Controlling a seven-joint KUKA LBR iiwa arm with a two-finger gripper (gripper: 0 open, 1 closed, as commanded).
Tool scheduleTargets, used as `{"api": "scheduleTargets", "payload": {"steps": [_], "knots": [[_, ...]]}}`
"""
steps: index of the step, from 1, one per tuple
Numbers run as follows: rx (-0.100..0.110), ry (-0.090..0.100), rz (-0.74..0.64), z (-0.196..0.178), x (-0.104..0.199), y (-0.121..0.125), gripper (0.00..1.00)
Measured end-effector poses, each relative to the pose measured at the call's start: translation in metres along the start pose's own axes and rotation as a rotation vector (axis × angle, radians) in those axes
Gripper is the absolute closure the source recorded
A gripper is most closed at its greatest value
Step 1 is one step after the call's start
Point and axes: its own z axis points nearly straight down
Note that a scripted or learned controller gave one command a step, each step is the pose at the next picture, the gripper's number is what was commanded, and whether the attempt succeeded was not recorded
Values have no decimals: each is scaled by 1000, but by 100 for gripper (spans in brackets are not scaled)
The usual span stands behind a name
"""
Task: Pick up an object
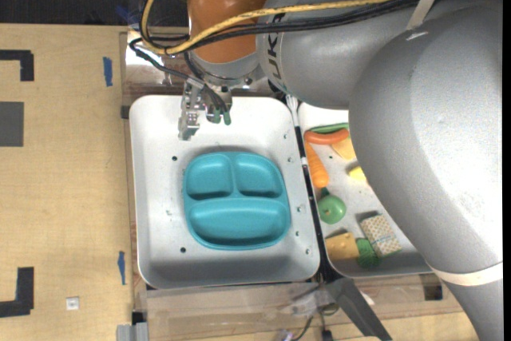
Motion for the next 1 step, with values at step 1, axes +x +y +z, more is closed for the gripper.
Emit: {"api": "scheduleTargets", "payload": {"steps": [1], "knots": [[-5, -21, -193, -105, 4, -26, 100]]}}
